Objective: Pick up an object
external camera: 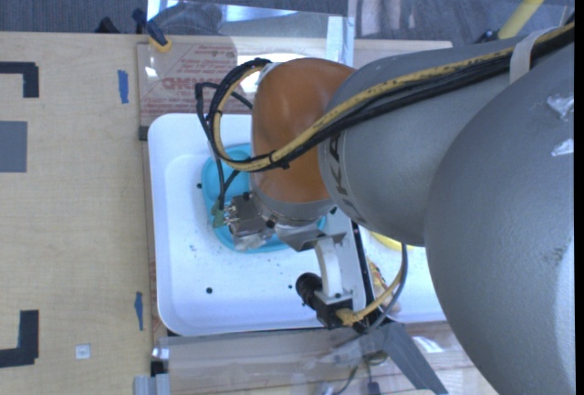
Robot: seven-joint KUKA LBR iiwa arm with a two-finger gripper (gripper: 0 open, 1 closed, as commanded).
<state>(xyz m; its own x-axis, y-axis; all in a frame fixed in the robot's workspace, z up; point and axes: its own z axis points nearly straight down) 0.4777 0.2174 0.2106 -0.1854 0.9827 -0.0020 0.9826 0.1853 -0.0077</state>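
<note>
Reaching into the white bin [182, 293], I am lowering my claw [239, 224] over the blue object [212, 179]. Claw state: cannot tell. Object lying in bin, not yet lifted; grasp and lift remaining.

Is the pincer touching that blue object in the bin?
Cannot tell. In the camera view the arm's wrist covers the pincer where it meets the blue object in the white bin; neither contact nor gap shows.

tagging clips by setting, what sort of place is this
Probably a robotics lab or test cell rather than a home. A big grey robot arm with an orange band reaches over a shallow white plastic bin on a pale wooden bench marked with blue tape.
</note>
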